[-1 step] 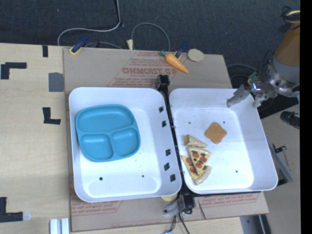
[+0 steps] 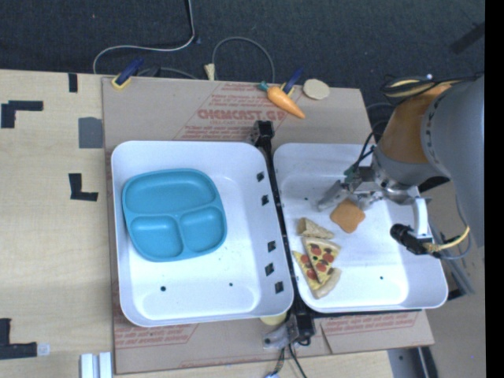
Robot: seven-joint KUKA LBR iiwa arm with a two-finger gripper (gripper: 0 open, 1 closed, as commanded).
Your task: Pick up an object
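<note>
I see dark carpet beyond the surface (image 2: 47, 211); carrot (image 2: 284, 101) at its far edge; gripper (image 2: 340, 198) state unclear, beside a nugget (image 2: 348, 216).

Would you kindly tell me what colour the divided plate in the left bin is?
The divided plastic plate is light blue, seen in the camera view.

1. Camera: single, fixed above the table (image 2: 47, 211), looking down at a slant.
2. Range: moderate; both bins (image 2: 197, 309) fully framed.
3. Arm (image 2: 441, 132) enters from view's right.
</note>
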